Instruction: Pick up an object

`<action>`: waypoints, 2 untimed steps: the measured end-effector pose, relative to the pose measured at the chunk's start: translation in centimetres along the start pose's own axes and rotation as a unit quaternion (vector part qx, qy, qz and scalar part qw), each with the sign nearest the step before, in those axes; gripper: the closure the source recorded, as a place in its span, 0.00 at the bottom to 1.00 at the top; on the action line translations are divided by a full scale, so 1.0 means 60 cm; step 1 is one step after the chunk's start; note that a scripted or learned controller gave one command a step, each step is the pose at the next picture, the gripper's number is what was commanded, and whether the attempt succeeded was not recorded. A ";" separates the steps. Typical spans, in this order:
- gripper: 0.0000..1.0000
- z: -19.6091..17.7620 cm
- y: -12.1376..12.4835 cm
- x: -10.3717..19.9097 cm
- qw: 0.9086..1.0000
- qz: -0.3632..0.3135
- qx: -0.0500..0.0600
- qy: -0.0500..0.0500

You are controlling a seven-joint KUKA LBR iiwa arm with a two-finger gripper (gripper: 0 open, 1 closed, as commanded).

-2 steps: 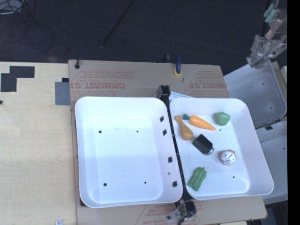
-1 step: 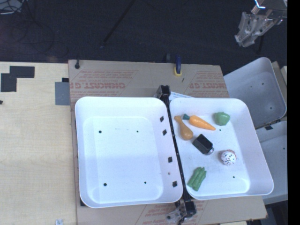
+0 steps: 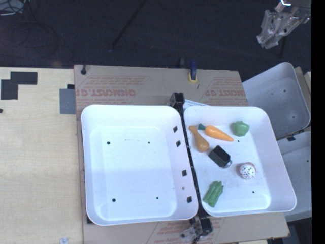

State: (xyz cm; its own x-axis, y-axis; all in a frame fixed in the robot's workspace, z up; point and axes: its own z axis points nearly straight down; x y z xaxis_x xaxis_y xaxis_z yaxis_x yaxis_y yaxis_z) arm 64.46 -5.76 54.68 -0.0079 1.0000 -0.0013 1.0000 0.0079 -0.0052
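From the camera view, the hand hangs high at top right, well apart from the right bin; I cannot tell its state. No object is picked yet. The smooth tapered carrot touches a tan gourd, so a grab might nudge both. The speckled ball could roll; the black block looks boxy

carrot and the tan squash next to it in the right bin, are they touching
Cannot tell. In the camera view the carrot's green end meets the squash's neck with no gap showing, but overlap from the slant is possible.
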 end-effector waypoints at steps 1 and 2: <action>1.00 -0.015 0.001 0.002 1.000 -0.003 0.001 0.000; 1.00 -0.030 0.002 0.004 1.000 -0.006 0.003 -0.001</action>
State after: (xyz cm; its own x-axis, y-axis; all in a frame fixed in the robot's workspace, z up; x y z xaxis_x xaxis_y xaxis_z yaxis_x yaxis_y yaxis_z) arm 64.56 -5.49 56.50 -0.0198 0.9998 -0.0022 0.9997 0.0198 -0.0112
